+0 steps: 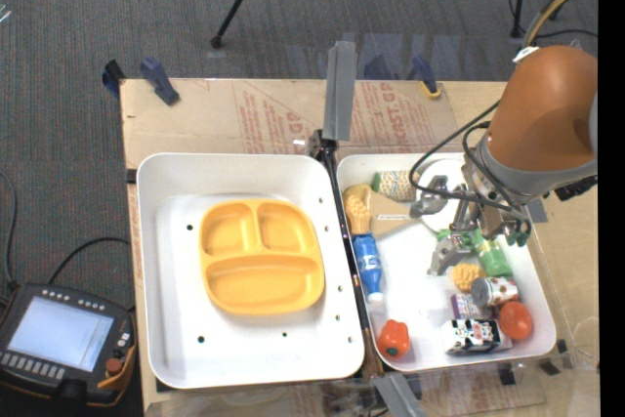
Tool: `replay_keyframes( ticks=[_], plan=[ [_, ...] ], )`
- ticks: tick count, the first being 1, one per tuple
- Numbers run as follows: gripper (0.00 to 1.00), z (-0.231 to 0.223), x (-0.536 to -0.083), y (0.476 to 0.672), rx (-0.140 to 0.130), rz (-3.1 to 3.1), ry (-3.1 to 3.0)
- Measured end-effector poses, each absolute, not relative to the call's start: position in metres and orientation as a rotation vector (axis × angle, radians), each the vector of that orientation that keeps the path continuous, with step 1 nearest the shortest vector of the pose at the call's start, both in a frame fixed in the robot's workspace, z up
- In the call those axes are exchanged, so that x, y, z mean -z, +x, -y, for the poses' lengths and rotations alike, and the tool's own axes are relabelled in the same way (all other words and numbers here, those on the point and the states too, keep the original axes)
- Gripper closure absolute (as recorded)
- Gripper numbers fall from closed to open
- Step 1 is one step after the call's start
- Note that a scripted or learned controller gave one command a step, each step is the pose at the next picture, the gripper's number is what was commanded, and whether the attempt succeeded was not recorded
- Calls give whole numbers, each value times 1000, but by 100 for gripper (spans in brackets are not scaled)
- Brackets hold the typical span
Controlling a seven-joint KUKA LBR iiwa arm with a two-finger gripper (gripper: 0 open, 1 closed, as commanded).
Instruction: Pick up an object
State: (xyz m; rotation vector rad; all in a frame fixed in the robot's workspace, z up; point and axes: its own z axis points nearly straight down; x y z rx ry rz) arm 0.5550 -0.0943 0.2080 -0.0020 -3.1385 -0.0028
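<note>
My gripper [457,244] hangs low over the right bin [426,303], under the arm's orange band [543,108], with cables around the wrist. Just below and to its right lie a yellow ridged item [466,275] and a green item [495,260]. A small can [493,291], an orange-red round fruit [516,319] and a black-and-white carton [474,333] crowd the bin's lower right corner. Along the left wall are a yellow corn cob [357,206], a blue bottle [368,265] and a red pepper [394,338]. A patterned can [394,183] lies near the far wall.
The left bin [166,308] holds a yellow divided plate [262,255]. A grey post [340,93] rises at the divider between the bins. A teach pendant [63,342] sits off the bench at lower left.
</note>
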Motion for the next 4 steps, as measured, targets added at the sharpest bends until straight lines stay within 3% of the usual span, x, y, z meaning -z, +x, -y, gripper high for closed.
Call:
replay_keyframes(
  ticks=[1, 2, 3, 4],
  plan=[
    [0, 182, -111, 594, 7, 3118, 337],
    [0, 210, -95, 591, -1, 3128, 394],
    [0, 212, -94, 617, 6, 3114, 445],
    [100, 213, -105, 619, 1, 3123, 444]
  ],
)
